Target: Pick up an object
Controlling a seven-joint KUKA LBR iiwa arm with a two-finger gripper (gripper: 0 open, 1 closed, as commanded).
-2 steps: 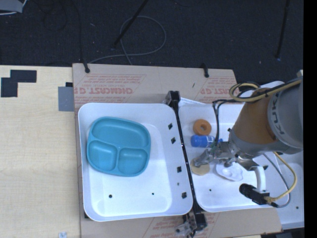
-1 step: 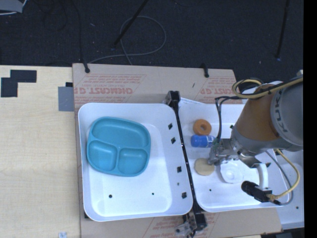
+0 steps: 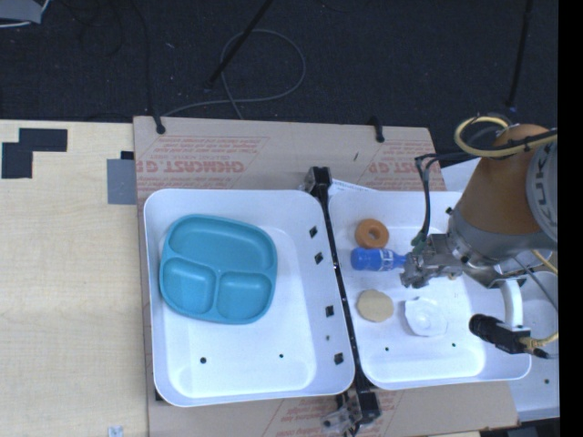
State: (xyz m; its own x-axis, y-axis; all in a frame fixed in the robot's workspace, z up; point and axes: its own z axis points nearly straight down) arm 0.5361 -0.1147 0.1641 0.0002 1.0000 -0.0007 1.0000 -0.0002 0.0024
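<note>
The gripper (image 3: 412,271) is hovering in the right bin (image 3: 474,367) beside a blue bottle (image 3: 377,260); its jaws are too blurred to judge. A donut (image 3: 372,234), cookie (image 3: 374,307) and white lump (image 3: 424,318) (barely distinguishable) are lying nearby.

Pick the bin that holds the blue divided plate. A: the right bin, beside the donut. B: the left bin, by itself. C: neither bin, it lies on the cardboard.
B: the blue divided plate lies alone in the left bin, while the donut sits in the right bin.
</note>
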